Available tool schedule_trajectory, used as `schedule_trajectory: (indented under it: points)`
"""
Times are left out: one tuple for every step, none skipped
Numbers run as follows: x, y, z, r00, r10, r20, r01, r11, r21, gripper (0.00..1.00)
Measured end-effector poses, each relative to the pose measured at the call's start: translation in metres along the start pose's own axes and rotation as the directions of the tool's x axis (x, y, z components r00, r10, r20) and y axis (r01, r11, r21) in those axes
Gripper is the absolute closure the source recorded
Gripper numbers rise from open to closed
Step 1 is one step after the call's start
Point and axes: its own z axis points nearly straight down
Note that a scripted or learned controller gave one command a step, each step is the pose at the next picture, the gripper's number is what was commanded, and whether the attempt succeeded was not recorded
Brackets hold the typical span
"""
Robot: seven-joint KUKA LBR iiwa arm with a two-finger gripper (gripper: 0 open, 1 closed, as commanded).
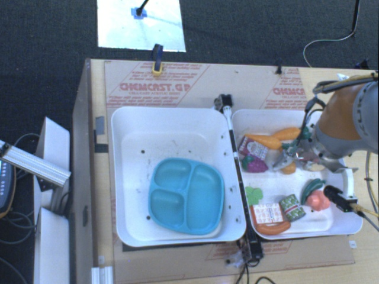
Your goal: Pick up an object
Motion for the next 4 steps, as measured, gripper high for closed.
schedule_trajectory:
  points:
    - [-0.002,0.092,0.006,1.000,-0.004,-0.012,0.005,0.999,0.037,0.00]
    - [-0.002,0.093,-0.006,1.000,-0.009,-0.011,0.009,0.999,0.034,1.00]
    - [-0.044,0.084,-0.080,1.000,0.000,0.001,0.000,1.000,-0.003,1.00]
    - [-0.043,0.083,-0.079,1.000,0.000,0.000,0.000,1.000,-0.001,0.00]
